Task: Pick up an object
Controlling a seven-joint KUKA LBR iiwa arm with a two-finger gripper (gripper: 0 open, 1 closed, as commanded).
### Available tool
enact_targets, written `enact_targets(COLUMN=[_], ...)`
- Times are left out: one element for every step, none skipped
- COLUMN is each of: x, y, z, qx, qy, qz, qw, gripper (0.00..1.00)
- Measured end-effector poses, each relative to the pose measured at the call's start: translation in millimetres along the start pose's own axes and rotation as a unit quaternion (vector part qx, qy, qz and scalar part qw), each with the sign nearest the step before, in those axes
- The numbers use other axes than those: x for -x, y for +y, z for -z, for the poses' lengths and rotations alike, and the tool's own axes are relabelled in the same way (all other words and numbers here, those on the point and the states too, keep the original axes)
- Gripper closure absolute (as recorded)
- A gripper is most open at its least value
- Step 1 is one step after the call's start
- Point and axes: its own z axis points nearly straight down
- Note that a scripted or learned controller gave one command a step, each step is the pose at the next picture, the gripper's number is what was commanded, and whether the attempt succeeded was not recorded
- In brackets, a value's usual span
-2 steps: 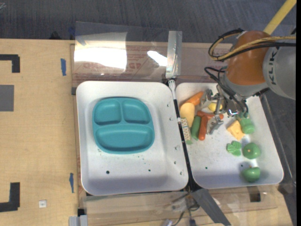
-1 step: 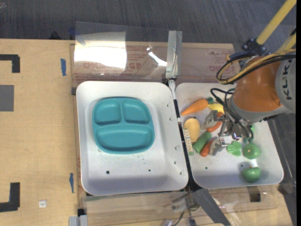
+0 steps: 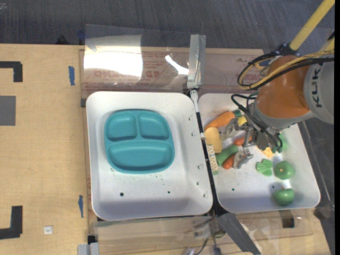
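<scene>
- Over the right bin (image 3: 311,193) I see my claw (image 3: 245,154), low among the toy food; whether it grips anything I cannot tell.
- A carrot (image 3: 219,120) lies just up-left of it.
- Green pieces (image 3: 284,170) sit to its right.
- The teal plate (image 3: 139,141) is well left.

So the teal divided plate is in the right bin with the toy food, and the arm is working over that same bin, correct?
Not quite. The camera view shows the teal divided plate alone in the left bin, not the right one. The toy food is in the right bin, and the arm is indeed working over that bin.
</scene>
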Motion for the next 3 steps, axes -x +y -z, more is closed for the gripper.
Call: enact_targets(x=[-70,-24,33], y=[-51,6,-26], z=[0,0,-1], qx=[0.000,0.001,0.002], qy=[0.002,-0.002,0.000], qz=[-0.027,0.012,0.197], qw=[0.9996,0.9999,0.9805], gripper=[0.00,0.00,0.00])
